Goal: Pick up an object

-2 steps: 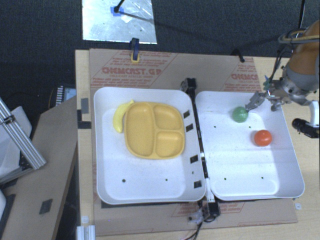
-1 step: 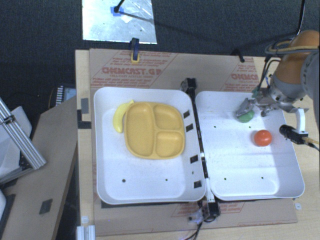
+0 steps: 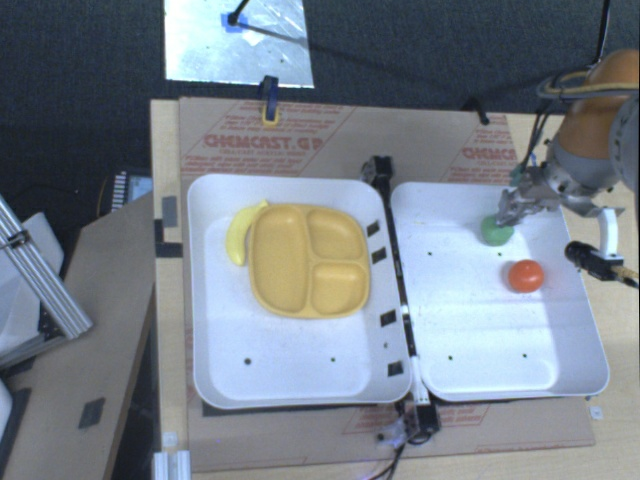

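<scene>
A small green object (image 3: pixel 494 232) lies near the far edge of the right bin (image 3: pixel 470 338). My gripper (image 3: pixel 512 211) comes in from the right and sits right over it, touching or nearly touching its top right side and hiding part of it. An orange ball (image 3: pixel 526 276) rests in the same bin, a little nearer and to the right of the gripper. The left bin (image 3: pixel 215 368) holds a yellow divided tray (image 3: pixel 305 260), with a yellow banana (image 3: pixel 238 233) against the tray's left edge.
A black divider with clips (image 3: pixel 392 268) runs between the two bins. A black part of the arm (image 3: pixel 592 258) hangs over the right bin's right rim. The near half of the right bin is bare white floor.
</scene>
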`<state>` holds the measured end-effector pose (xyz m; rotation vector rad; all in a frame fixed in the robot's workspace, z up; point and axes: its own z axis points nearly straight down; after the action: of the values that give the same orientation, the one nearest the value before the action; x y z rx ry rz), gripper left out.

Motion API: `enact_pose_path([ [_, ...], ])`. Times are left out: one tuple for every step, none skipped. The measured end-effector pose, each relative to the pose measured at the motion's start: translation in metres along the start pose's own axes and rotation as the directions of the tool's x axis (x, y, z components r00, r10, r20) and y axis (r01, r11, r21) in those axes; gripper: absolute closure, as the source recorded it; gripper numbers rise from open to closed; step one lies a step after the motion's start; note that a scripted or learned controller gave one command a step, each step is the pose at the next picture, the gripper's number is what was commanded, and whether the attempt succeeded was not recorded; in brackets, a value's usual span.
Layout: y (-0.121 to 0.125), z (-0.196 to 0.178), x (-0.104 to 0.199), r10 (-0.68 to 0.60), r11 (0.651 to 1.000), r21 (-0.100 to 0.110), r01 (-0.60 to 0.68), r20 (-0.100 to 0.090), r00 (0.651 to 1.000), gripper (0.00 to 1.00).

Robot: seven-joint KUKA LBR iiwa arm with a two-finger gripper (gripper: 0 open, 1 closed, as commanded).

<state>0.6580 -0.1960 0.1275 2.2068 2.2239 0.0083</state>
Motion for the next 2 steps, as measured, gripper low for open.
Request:
enact_pose_path([
  [0.002,-0.059,-0.01,0.006,1.0,0.001,-0.006,0.001,1.0,1.0],
  [0.005,-0.123,-0.005,0.001,1.0,0.0,-0.001,0.001,1.0,1.0],
])
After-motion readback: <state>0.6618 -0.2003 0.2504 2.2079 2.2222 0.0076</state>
